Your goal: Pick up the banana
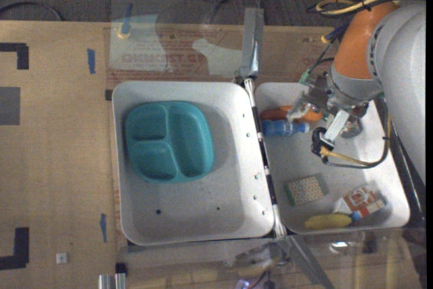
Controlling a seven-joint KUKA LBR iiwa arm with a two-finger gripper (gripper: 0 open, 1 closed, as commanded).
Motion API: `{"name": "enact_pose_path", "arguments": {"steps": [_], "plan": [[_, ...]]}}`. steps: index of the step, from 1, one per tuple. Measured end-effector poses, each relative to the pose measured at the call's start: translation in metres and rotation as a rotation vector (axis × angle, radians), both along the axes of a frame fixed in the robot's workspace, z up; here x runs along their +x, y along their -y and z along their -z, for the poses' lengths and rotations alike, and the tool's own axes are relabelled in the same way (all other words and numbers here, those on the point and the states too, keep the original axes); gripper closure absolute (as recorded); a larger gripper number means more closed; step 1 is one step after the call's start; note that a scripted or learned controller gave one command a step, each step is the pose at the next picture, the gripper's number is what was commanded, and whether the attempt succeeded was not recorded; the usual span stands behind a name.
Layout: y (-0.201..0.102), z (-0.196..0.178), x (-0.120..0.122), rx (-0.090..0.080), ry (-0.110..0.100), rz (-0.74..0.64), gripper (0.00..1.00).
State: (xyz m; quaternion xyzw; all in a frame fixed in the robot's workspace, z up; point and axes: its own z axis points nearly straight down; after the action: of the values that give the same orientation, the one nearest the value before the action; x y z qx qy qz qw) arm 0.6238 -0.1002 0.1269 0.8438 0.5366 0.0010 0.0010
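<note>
The yellow banana (327, 220) lies flat near the front edge of the right bin (399, 203). The arm's wrist with its orange band hangs over the back of that bin. My gripper (302, 107) points left there, just above a blue bottle (283, 128) and an orange item (277, 114). It is well away from the banana, which lies toward the front of the bin. The wrist body hides most of the gripper.
A teal divided plate (169, 140) rests in the left bin (203, 216). The right bin also holds a green-edged sponge (306, 189) and a small red and white carton (362, 201) beside the banana. A metal divider (260, 145) separates the bins.
</note>
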Motion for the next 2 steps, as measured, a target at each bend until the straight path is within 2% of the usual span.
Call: {"name": "enact_pose_path", "arguments": {"steps": [1, 2], "plan": [[0.067, 0.040, -0.033, 0.000, 0.001, 0.032, 0.00], [0.069, 0.029, -0.033, -0.005, 0.002, 0.032, 1.00]]}}
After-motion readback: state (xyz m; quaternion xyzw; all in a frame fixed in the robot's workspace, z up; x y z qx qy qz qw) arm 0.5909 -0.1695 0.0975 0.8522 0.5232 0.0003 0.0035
